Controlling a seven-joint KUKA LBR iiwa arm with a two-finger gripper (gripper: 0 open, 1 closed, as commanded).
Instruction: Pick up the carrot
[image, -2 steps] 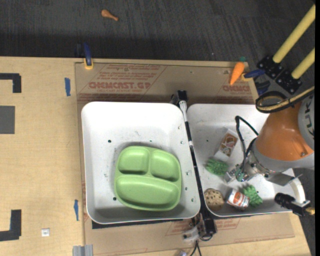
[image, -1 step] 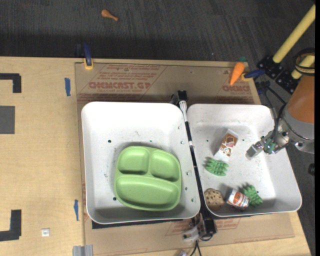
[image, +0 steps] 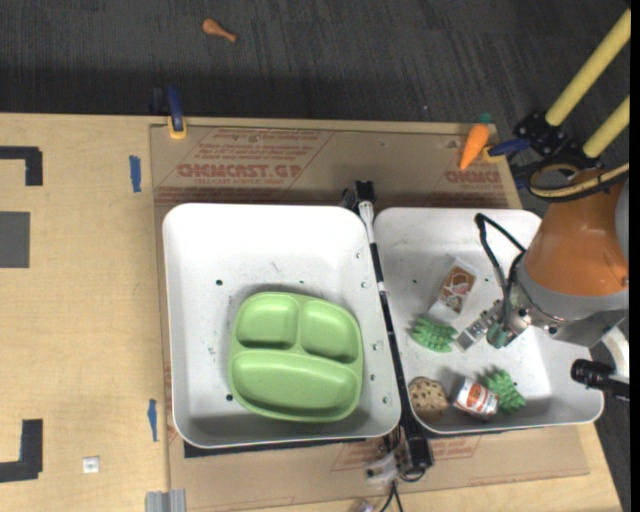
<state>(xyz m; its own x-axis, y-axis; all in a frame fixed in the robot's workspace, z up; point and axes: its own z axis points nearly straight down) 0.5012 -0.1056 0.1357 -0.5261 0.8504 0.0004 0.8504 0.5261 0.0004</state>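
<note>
Camera view shows the carrot (image: 473, 146) lying on the bench (image: 90, 300) behind the right bin (image: 400, 250), well apart from the end effector (image: 487, 330), whose state cannot be told.

pincer (image: 487, 331) low in right bin (image: 400, 240) | green toy (image: 433, 334) just left | carrot (image: 473, 146) on worktop (image: 80, 300) beyond bin

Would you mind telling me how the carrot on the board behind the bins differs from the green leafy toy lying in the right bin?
The carrot is orange with a green top; the green leafy toy is green all over. The carrot lies outside the bins on the brown board, while the leafy toy lies inside the right bin. The carrot is slim and tapered; the leafy toy is squat and ruffled. The gripper sits close to the leafy toy, far from the carrot. Both are small toy foods.
</note>
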